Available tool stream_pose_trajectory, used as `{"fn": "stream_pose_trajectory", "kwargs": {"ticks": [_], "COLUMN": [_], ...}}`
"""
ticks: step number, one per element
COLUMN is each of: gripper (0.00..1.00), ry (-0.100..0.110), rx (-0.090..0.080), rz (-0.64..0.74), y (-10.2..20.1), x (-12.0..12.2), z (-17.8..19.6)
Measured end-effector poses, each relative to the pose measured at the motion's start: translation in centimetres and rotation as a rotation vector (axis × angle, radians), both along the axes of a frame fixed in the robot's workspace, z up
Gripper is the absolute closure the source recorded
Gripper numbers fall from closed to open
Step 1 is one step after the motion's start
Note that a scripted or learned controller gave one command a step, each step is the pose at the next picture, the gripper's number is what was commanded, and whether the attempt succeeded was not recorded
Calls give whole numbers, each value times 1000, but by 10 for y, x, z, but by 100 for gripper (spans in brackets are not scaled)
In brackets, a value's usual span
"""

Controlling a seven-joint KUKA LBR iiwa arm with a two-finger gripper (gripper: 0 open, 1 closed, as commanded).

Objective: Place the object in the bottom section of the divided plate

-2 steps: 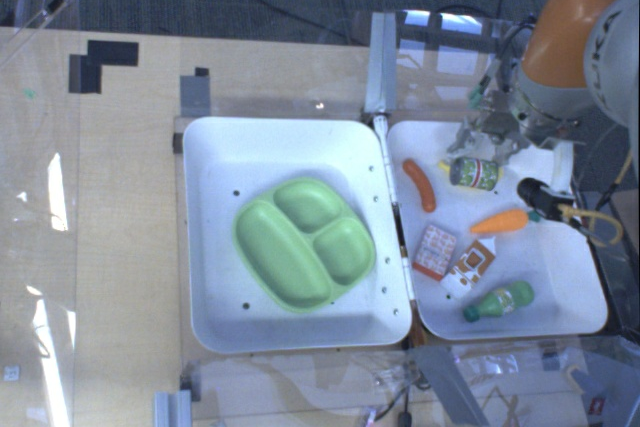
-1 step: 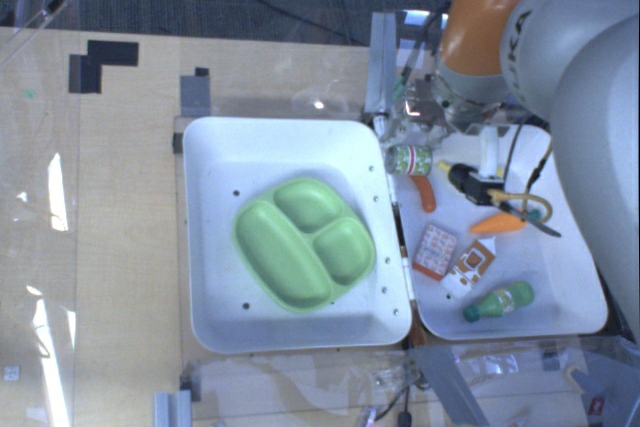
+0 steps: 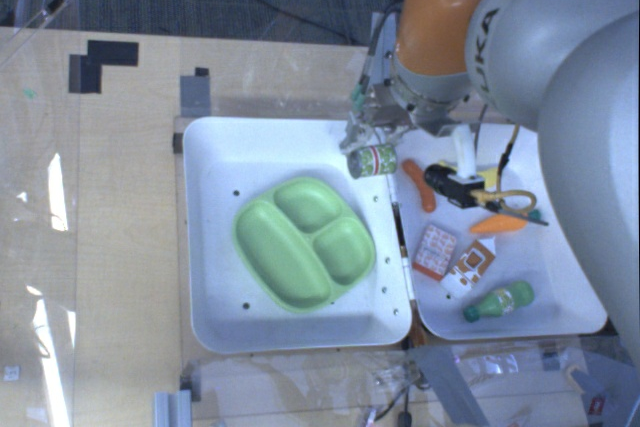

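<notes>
Hanging sideways at tip of hand (image 3: 371,145): small can (image 3: 375,161), hand clamped on it, above rim between two white bins. Green divided plate (image 3: 305,240) lies in left bin (image 3: 215,215), below and left of hand, well apart from can; all sections bare. Right of hand, in right bin (image 3: 570,295): orange sausage (image 3: 418,185) just beside can, carrot (image 3: 497,225) farther, green bottle (image 3: 500,300) farthest, near bin's front edge.

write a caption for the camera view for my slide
Gripper poised over a small can at the left bin's far right corner, near the green divided plate.
</notes>
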State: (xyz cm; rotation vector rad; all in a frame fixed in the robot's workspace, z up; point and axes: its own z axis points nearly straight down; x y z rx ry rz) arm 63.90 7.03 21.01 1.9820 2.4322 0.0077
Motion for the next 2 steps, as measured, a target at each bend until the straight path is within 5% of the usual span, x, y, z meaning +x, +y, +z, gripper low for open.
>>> {"fn": "stream_pose_trajectory", "kwargs": {"ticks": [1,2], "gripper": [100,100], "ry": [1,1], "rx": [-1,-1], "rz": [192,282], "y": [22,68], "x": [-19,-69], "z": [-25,-23]}}
